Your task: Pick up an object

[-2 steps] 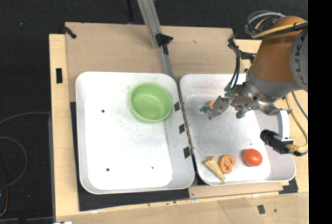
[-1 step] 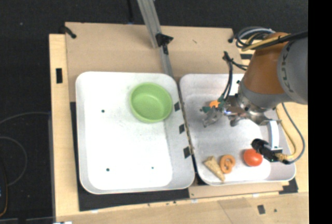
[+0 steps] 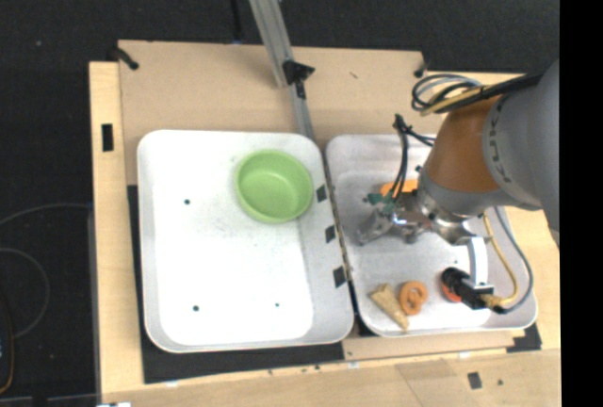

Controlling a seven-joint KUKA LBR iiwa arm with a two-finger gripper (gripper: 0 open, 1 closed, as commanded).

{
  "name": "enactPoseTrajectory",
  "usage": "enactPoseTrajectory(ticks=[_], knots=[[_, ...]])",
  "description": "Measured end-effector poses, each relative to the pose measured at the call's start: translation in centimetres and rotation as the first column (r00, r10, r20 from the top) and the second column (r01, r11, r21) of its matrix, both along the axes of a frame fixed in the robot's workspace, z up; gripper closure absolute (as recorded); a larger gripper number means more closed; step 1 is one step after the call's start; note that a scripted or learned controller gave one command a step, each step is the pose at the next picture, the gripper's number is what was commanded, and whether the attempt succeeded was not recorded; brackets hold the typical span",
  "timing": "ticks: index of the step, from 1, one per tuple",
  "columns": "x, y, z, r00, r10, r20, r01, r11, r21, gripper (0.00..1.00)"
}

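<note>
A green bowl (image 3: 274, 186) sits upright in the left bin (image 3: 179, 236), near its far right corner. In the right bin (image 3: 377, 160) my gripper (image 3: 375, 224) hangs low over the bin's left middle, with the grey and orange arm reaching in from the right. A small orange thing (image 3: 388, 188) peeks out just behind the wrist, mostly hidden. Near the bin's front edge lie an orange ring-shaped piece (image 3: 412, 296) and a tan wedge (image 3: 387, 303), side by side. Nothing shows between the fingers.
A slanted metal pole (image 3: 273, 28) rises from the bench behind the bins. Between the two bins runs a narrow divider (image 3: 334, 236). The left bin's floor lies bare around the bowl.
</note>
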State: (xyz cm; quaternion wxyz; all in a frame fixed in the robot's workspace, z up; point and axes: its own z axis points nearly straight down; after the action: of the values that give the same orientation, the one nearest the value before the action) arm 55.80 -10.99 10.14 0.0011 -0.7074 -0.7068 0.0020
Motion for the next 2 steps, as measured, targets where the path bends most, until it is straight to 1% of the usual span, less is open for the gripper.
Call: enactPoseTrajectory(ticks=[1,2], knots=[[0.2,-0.1,1.4,1.0,-0.005,0.008,0.005,1.0,0.001,1.0],[0.1,-0.4,7.8,1.0,0.0,0.012,0.0,1.0,0.0,1.0]])
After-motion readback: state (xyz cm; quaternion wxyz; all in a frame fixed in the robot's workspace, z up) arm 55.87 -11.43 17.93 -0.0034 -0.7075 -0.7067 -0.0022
